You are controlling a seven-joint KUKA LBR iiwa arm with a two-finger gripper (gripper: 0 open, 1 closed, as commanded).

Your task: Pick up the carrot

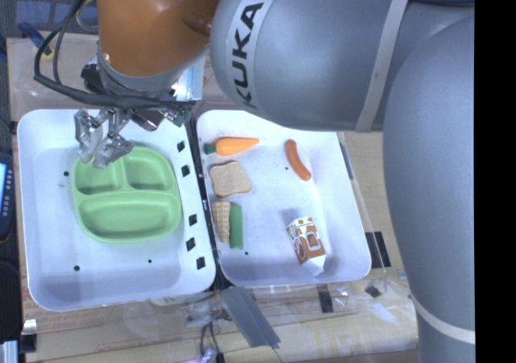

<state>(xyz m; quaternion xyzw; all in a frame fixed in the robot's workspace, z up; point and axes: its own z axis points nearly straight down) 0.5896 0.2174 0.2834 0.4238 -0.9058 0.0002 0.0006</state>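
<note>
progress: not started as far as visible; carrot (232,145) lies free in right bin (343,192), nothing lifted.
carrot location: far-left corner of right bin, just beside the divider between bins, just beyond bread slice (230,179).
gripper (100,146): hangs over left bin (40,216), above far-left corner of green plate (129,192); well apart from carrot, other side of divider.
fingers: metal links visible, look slightly spread with nothing between; from this angle not certain, so cannot tell.
remaining: judged whole job — cross to right bin, line up over carrot, descend, close, lift.
carrot shape/material: tapered orange cone, green stub at blunt end toward divider, smooth, looks like toy plastic; lies flat, long axis across the bin.
grip judgement: round taper likely to roll or squirt out; pinch across thick half looks safer.
neighbours: bread slice tan, flat, matte; corn cob (220,221) pale yellow, ribbed; green stick (236,224) touching corn's side; sausage (297,159) orange-red, glossy, curved, well apart from carrot; snack packet (307,242) brown-white, crinkled foil look.
green plate: three-compartment, moulded plastic, rounded corners, dull sheen.
bins: shallow white plastic, rounded rims, small dark holes in floors.
arm (322,39): smooth grey casing, orange band (149,6) glossy, black cables looped beside it.
surface (379,216): pale wood-look, seen past right bin's rim.
</note>
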